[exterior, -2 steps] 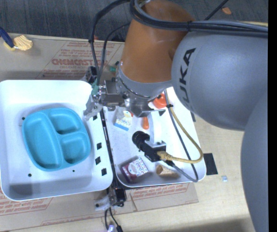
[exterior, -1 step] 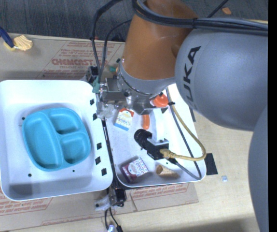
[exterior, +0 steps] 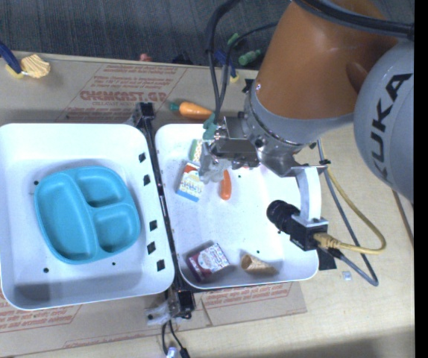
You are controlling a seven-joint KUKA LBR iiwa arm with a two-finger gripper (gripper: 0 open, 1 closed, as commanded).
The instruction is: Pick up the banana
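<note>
Two shallow white plastic bins sit side by side on a cardboard-covered bench. The left bin (exterior: pixel 20 200) holds a glossy blue tray (exterior: pixel 87 213) with rounded corners and three moulded compartments. The right bin (exterior: pixel 288 267) holds small items: a white-and-blue packet (exterior: pixel 191 183) near the top left, a slim orange carrot-shaped piece (exterior: pixel 226 186) just beside it, a dark red pouch with a white label (exterior: pixel 208 262) at the lower edge, and a tan wedge (exterior: pixel 257 262) near that pouch. A second orange carrot (exterior: pixel 194 110) lies on the cardboard just above the right bin.

The arm's gripper (exterior: pixel 218 159) hangs over the upper part of the right bin, its metal body above the packet; jaw state cannot be told. No banana can be made out; a yellowish object (exterior: pixel 35 67) lies at the bench's far left corner, too small to identify.
</note>
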